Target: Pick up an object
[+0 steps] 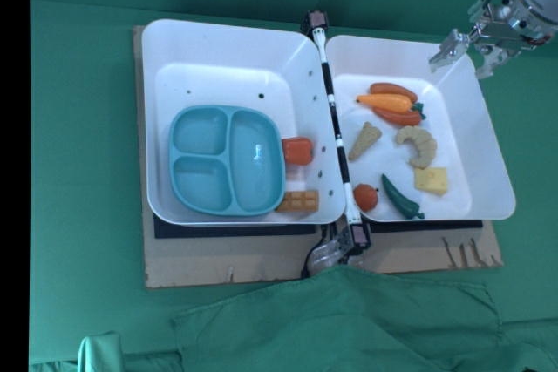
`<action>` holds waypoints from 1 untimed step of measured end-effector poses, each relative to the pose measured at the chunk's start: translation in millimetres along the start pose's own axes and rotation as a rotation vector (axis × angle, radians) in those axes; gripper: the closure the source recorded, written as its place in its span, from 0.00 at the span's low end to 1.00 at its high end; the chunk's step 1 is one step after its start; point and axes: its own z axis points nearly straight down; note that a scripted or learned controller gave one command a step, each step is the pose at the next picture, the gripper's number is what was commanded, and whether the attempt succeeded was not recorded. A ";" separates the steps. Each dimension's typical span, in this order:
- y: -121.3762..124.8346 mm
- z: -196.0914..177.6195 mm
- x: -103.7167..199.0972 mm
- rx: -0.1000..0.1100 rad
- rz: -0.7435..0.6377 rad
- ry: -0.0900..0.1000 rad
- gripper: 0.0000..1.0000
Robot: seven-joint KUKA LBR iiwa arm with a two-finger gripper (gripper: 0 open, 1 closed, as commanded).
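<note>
Tool [464, 50] spread apart above right bin [488, 154] corner, carrot [384, 102] inside, blue tray [228, 159] in left bin [218, 43]

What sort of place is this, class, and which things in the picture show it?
Probably a robot lab test bench, not a kitchen: two white bins sit on a green-draped bench, toy food such as a carrot lies in one, and a gripper hangs above.
</note>
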 end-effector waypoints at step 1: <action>-0.3 7.7 0.8 0.011 -0.001 0.003 0.00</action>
